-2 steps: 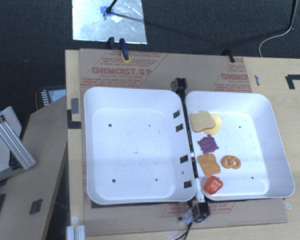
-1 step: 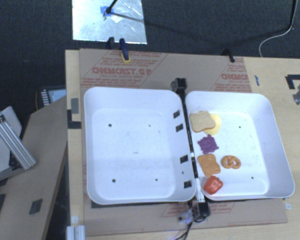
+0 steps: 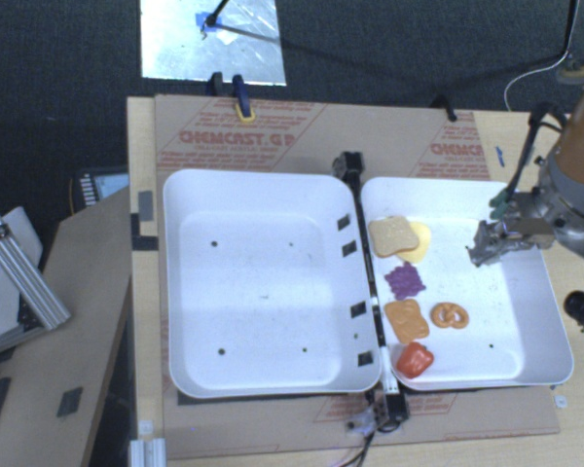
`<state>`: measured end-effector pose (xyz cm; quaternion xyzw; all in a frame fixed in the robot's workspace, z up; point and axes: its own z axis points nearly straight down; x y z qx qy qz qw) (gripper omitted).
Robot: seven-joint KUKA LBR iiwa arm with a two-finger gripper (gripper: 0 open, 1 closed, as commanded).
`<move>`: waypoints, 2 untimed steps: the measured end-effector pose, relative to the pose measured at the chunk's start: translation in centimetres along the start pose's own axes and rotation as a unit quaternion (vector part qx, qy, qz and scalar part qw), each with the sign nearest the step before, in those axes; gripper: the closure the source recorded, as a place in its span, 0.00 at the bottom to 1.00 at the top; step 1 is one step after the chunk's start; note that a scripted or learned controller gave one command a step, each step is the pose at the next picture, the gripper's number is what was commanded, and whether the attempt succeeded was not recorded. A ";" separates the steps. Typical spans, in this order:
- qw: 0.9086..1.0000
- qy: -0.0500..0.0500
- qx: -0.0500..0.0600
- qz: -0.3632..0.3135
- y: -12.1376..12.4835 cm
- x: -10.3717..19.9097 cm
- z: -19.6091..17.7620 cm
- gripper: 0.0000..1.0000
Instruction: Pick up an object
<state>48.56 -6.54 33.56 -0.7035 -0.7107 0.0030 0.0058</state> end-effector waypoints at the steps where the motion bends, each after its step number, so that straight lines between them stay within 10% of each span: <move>1: 1.000 -0.002 -0.013 0.000 0.7 6.0 -11.1 1.00; 2: 1.000 -0.006 -0.012 0.012 -0.4 -8.1 -18.4 1.00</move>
